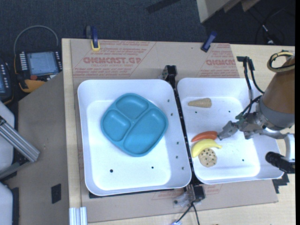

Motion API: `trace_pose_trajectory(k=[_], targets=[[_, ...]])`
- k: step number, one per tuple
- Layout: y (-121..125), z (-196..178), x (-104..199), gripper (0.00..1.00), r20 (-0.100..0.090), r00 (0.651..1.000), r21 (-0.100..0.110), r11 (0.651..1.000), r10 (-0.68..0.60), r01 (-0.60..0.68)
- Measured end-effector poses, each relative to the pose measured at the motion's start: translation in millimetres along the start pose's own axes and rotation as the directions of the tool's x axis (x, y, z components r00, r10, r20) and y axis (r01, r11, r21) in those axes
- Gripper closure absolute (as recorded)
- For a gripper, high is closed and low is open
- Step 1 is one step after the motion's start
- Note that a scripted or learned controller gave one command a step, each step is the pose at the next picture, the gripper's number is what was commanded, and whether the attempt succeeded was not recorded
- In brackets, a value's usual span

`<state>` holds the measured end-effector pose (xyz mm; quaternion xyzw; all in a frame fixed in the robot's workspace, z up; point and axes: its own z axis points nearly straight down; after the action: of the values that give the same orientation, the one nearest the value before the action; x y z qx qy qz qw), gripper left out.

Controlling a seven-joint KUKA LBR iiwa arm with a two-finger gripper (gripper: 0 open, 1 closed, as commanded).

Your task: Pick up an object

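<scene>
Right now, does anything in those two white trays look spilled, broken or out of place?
Nothing looks spilled or broken. The blue divided plate sits skewed in the left bin. In the right bin, the red piece, banana and cookie crowd together, the tan piece apart.

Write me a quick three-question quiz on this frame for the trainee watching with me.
1. True or false: the blue divided plate lies in the same bin as the cookie.
2. Which item lies nearest the gripper? A) tan bread piece B) red pepper C) cookie
3. Fill in: the yellow banana lies between the red pepper and the ______.

Key
1. False: the plate is in the left bin; the cookie is in the right bin.
2. B
3. cookie
</scene>
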<state>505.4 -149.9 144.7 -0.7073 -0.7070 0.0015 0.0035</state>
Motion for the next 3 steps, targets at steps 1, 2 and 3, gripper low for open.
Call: trace_pose_trajectory(k=[1, 2, 3], targets=[[-5, 59, 1, 0.0, 0.001, 1.0, -0.007, 1.0, 0.002, -0.002], [-2, 45, 1, 1.0, 0.003, 1.0, -0.016, 1.0, 0.0, 0.0], [2, -12, 10, 1.0, 0.005, 1.0, -0.013, 1.0, -0.002, 0.002]])
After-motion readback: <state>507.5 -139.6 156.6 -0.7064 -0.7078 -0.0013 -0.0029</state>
